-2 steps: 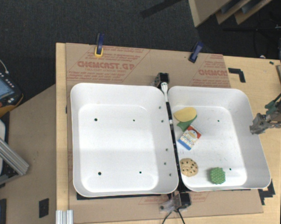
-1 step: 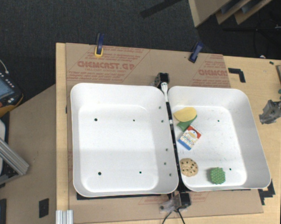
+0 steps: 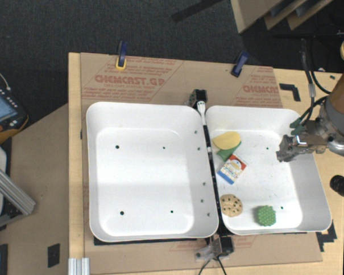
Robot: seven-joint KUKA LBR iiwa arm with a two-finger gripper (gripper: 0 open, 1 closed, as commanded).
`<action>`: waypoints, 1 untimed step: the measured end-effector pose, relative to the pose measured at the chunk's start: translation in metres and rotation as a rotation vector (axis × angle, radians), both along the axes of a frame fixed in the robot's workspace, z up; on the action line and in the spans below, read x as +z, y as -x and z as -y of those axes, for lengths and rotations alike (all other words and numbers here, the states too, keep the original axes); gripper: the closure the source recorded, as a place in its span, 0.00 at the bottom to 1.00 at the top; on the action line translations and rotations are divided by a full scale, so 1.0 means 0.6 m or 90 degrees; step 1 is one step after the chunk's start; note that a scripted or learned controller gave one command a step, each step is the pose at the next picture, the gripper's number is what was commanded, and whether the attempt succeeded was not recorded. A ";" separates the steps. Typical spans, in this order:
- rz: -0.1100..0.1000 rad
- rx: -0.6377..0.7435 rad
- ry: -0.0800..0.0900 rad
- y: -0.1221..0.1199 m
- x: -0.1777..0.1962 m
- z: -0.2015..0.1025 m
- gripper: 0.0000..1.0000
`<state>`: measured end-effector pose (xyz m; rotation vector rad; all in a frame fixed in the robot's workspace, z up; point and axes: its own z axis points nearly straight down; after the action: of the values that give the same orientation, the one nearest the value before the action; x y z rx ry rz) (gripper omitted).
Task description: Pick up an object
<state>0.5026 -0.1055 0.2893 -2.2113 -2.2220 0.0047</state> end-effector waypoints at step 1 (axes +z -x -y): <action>0.011 0.003 0.001 0.013 0.131 -0.115 1.00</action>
<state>0.4946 -0.0363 0.3679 -2.2156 -2.2359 -0.0129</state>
